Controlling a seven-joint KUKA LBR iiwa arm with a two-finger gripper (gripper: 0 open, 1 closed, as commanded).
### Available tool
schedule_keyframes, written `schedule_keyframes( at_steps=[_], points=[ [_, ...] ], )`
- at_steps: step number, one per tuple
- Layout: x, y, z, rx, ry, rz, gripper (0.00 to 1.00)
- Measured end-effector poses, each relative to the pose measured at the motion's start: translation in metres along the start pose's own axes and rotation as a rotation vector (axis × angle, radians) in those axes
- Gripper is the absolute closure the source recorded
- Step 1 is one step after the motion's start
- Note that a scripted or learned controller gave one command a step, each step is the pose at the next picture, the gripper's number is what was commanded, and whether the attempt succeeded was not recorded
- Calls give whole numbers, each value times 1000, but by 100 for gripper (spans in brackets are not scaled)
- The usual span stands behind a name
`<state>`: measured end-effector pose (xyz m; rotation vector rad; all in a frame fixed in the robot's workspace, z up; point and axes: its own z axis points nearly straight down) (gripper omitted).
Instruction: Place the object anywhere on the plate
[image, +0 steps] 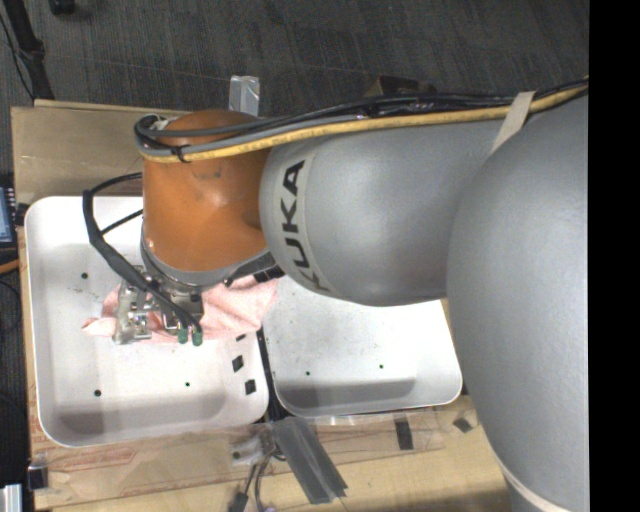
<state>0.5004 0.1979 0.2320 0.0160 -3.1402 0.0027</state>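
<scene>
Camera view looks down on the arm, which reaches across from the right and hides much of the right bin; its orange band sits over the left bin, with the gripper low at that bin's floor. Directly beneath and around the gripper lies a pink, crumpled cloth, the most likely object of the task. It spreads out on both sides of the gripper: a thin tongue pokes out on the far side, away from the arm, and a wider bunch trails back toward the arm, up to the wall shared by the two bins. Its long axis so runs roughly across the bin, in line with the arm's reach, and the gripper stands over its middle part.

Whether the gripper is parted or pressed together I cannot tell, for the metal tool and the green-tipped parts below the wrist blur into the cloth. Nor can I tell whether the cloth is pinched or merely lies under the tool.

The cloth looks soft, thin and wrinkled, pale pink with whiter folds, lying flat and limp. No plate can be made out; a lift would likely drag loose ends along.
</scene>
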Motion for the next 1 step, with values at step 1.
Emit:
schedule_keyframes(
  at_steps=[1],
  points=[
    [0, 0, 0, 0, 0, 0, 0]
  ],
)
